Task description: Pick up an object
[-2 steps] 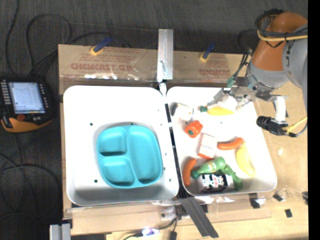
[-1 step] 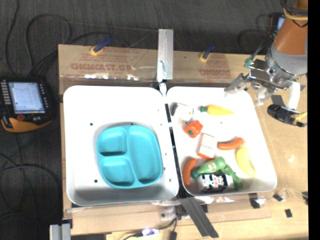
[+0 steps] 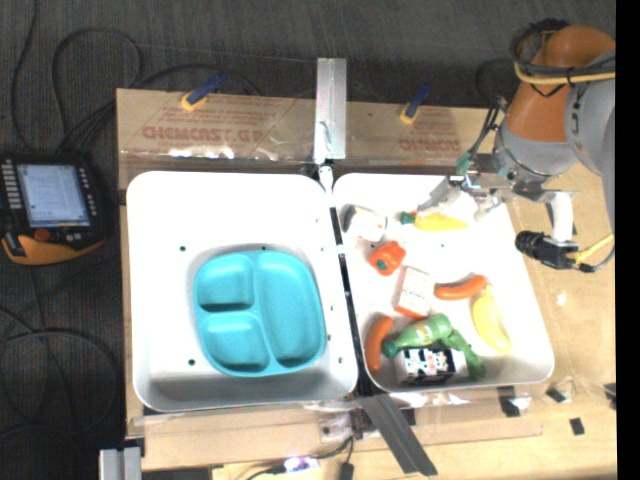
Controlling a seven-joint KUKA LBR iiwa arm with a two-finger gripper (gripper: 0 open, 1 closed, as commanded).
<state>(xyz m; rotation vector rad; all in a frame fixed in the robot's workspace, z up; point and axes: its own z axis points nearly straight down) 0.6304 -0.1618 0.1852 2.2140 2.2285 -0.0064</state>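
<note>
One small carton (image 3: 412, 292) bears writing, seemingly too blurred to read.

left bin (image 3: 160, 218) white, holds turquoise tray (image 3: 260, 310). right bin (image 3: 520, 298) white: yellow banana (image 3: 489, 322), orange-red sausage (image 3: 459, 288), orange pepper (image 3: 386, 257), green bottle (image 3: 430, 332), yellow corn (image 3: 438, 222) far side.

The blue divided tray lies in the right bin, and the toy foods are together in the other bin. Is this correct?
Not quite. The camera view shows the blue divided tray in the left bin, not the right one. The toy foods, such as the banana, lie in the right bin.
</note>
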